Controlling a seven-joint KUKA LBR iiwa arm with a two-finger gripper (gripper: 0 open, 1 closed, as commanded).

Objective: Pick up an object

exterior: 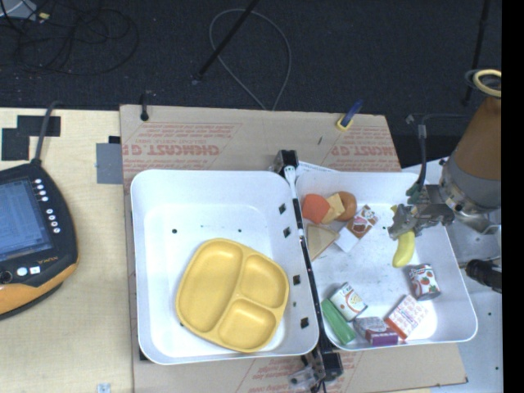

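Observation:
My gripper (412,218) hangs over the right side of the right bin (458,334), at the end of the grey arm (479,166) with its orange band. A yellow banana (403,252) lies directly below it, its top end touching or just under the gripper tip. I cannot tell whether the banana is gripped. Other items lie in this bin: a red tomato (314,209), a yellow wedge (334,206), an orange (349,202), a small red-and-white carton (364,219), a strawberry carton (423,282), a small can (350,300) and a green piece (337,321).
The left bin (155,219) holds a yellow divided plate (233,293). A red-and-white box (407,318) and a purple box (377,331) sit at the right bin's near edge. A teach pendant (29,232) lies far left on the bench.

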